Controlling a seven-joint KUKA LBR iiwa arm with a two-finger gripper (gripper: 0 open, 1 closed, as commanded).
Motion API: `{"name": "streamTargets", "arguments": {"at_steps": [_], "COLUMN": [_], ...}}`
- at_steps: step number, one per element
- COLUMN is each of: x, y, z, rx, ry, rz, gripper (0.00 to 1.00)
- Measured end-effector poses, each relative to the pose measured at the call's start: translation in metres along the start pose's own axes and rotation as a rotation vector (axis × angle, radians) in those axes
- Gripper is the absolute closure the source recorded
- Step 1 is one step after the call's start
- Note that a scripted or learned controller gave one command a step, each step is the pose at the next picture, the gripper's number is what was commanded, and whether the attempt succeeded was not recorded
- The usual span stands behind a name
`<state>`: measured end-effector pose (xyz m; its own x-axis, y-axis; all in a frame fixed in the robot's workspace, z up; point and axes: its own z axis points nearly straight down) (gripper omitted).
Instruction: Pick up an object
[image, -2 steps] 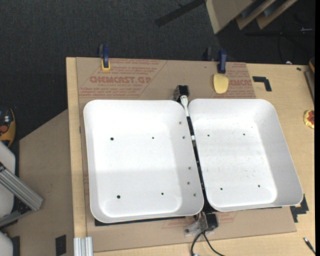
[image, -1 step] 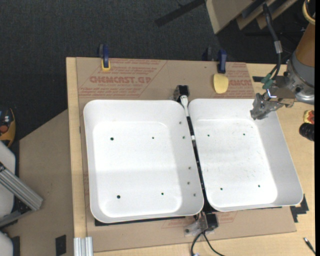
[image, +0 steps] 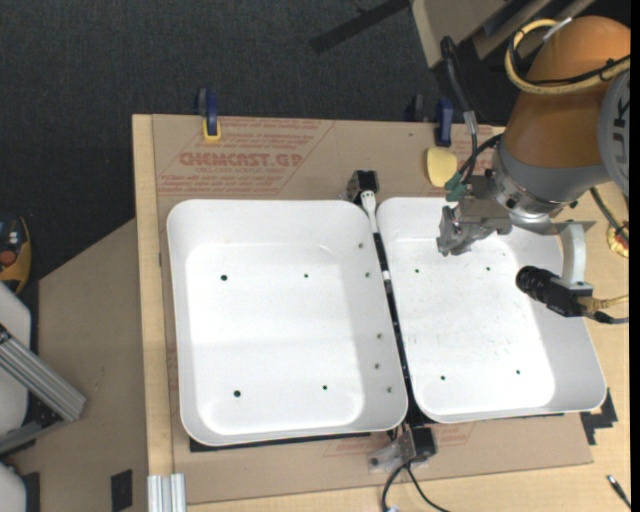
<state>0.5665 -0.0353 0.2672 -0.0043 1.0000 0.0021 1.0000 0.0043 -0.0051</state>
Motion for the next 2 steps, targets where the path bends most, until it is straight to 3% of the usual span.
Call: {"name": "streamTargets", "arguments": {"at_steps": [1,2], "x": [0.049,0.076], "y": [-0.021,0.023], "z": [-0.14,-0.04], "rx": [-0.016,0.002], "ry": [-0.001,-0.002], "rz": [-0.001,0.001], "gripper": [1.0,1.0]}}
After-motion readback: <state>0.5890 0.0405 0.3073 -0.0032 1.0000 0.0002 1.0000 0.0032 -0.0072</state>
